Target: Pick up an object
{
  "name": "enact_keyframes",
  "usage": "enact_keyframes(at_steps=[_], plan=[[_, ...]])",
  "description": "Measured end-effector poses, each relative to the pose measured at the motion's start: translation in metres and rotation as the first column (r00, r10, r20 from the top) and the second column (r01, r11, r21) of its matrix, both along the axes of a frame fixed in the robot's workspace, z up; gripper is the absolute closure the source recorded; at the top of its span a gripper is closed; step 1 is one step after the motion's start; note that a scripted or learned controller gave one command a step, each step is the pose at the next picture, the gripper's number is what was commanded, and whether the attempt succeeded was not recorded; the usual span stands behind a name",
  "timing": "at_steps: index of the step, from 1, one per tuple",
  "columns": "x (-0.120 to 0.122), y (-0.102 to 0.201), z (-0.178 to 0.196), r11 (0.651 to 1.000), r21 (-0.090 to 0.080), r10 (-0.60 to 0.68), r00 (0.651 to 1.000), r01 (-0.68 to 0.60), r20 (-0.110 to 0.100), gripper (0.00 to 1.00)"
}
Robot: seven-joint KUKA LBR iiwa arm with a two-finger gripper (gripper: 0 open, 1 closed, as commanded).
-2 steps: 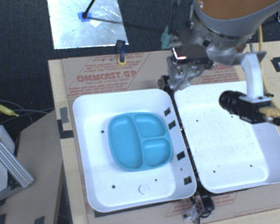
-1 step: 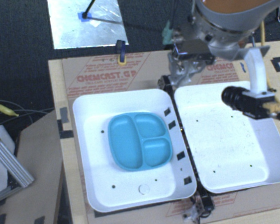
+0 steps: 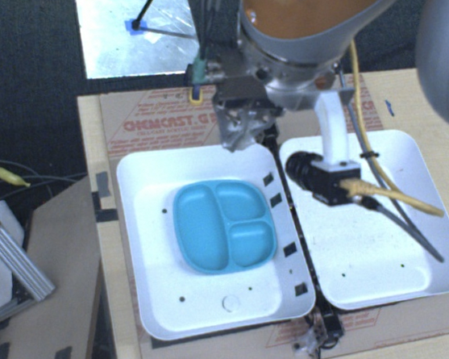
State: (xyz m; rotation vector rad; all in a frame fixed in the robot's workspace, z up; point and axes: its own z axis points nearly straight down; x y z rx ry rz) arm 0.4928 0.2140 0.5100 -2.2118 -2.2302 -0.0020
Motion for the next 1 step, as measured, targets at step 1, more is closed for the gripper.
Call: enact_keyframes(at_steps=[1], plan=[[-0.0013,-0.0628,-0.1488,1.000,-0.007,-0.014,1.000,0.014,-0.013,1.00]])
